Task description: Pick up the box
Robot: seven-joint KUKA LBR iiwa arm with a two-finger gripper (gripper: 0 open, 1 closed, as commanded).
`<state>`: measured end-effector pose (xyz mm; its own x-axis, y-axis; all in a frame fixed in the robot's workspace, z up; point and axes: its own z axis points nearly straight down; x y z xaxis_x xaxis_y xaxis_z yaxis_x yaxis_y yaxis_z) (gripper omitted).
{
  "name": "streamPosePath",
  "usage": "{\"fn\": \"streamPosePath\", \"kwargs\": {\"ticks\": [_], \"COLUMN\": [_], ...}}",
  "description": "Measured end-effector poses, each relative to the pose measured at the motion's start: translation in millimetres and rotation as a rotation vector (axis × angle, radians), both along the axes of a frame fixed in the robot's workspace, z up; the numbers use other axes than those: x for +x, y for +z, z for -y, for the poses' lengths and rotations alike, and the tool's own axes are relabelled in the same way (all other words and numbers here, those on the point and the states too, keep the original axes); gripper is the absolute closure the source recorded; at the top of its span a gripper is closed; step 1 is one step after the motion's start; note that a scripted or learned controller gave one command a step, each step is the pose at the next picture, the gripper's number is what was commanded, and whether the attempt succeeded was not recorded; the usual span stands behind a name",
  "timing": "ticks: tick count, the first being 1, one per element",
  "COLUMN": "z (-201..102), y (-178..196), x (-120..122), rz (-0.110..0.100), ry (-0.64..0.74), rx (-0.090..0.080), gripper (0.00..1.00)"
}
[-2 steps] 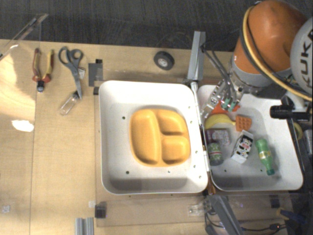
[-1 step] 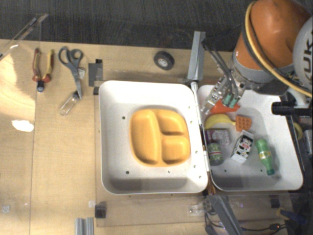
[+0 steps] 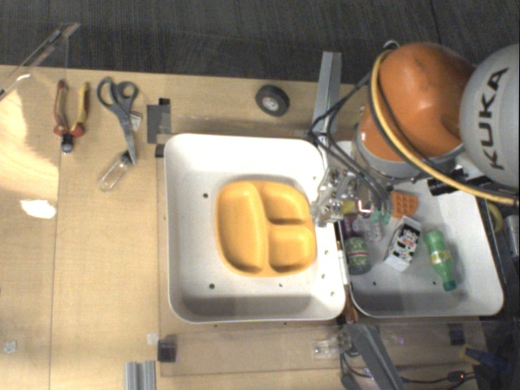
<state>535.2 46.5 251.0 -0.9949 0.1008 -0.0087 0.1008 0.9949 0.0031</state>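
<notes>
My arm point(image 3: 431, 96) comes in from the upper right of the frame, its orange band a big dome over the top of the right bin point(image 3: 479, 299). Below it my gripper point(image 3: 345, 197) hangs over the seam between the two bins, at centre right of the frame. It is a tangle of metal and cable from this angle, and I cannot tell how my jaws stand or whether anything is between them.

The box point(image 3: 404, 244) lies in the right bin, just right of and below my gripper, a small white and black carton tilted on the bin floor. It looks apart from my gripper, though near. Just above it sits an orange piece point(image 3: 405, 202), partly under my wrist. To its right lies a green bottle point(image 3: 441, 258), slanted toward the lower right. To its left, against the bin's left wall, stands a dark can point(image 3: 357, 252) with a greenish label, almost under my gripper.

The left bin point(image 3: 187, 218) holds a yellow tray point(image 3: 264, 226) with three compartments, lying in the middle of the bin.

On the bench point(image 3: 81, 283) at the upper left of the frame lie pliers point(image 3: 68, 116) with red handles and scissors point(image 3: 123, 112). A roll of tape point(image 3: 273, 99) rests above the left bin.
</notes>
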Motion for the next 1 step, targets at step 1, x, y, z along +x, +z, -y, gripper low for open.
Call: {"fn": "streamPosePath", "kwargs": {"ticks": [1], "z": [16.5], "y": [16.0], "x": [32.8], "rz": [0.001], "ry": [-0.410], "rx": [0.003], "gripper": [1.00]}}
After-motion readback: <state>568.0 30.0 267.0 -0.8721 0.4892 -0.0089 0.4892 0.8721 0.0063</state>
